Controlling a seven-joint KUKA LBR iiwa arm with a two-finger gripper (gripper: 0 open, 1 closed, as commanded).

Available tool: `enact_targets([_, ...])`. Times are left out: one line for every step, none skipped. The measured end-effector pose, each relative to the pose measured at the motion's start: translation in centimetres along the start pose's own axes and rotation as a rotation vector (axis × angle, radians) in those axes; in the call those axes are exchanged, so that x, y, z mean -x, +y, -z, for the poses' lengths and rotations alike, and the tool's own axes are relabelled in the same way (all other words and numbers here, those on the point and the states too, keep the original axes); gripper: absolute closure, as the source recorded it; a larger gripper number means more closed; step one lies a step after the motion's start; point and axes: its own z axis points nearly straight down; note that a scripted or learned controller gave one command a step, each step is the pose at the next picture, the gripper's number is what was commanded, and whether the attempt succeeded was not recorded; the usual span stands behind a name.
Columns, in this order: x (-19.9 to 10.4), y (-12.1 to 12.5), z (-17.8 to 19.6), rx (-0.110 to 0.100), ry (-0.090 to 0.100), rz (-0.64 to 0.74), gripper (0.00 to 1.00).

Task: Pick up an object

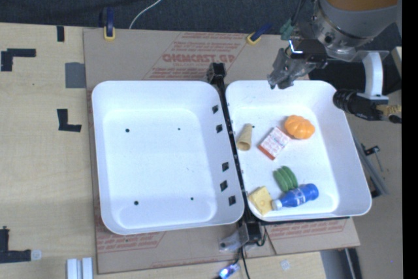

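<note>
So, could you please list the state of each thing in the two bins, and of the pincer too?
Pincer: above the right bin's far rim, holding nothing visible.
Round orange fruit: resting in the right white bin.
Small pink-and-white box: lying flat.
Tan cone: on its side.
Green ridged vegetable: lying flat.
Blue plastic bottle: on its side.
Yellow wedge: at the near rim.

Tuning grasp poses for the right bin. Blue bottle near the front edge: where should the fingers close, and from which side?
Probably from straight above, closing across the blue bottle's mid-body. It lies on its side, long axis roughly left-right, white cap toward the yellow wedge. The green item sits close behind it, so that finger has little room. The gripper hangs over the bin's far edge.
</note>
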Motion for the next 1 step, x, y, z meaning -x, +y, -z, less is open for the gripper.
enact_targets([0.01, 0.02, 0.95, -0.001, -0.001, 0.0, 1.0])
